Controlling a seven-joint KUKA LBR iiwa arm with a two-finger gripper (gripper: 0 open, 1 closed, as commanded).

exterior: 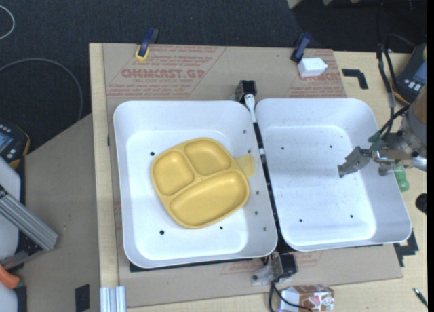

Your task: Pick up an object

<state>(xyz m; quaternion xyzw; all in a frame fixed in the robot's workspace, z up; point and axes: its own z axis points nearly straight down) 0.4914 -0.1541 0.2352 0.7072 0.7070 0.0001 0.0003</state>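
Camera view — two white bins are listed: left bin point(129, 168), right bin point(319, 222). One yellow divided plate point(198, 182) is lain flat in the left bin, well apart from the fingers. Gripper point(352, 163) is held over the right bin, fingers parted, nothing gripped.

Bright, even overhead light, soft shadows inside the white bins point(129, 168), mild overall softness, dark floor.
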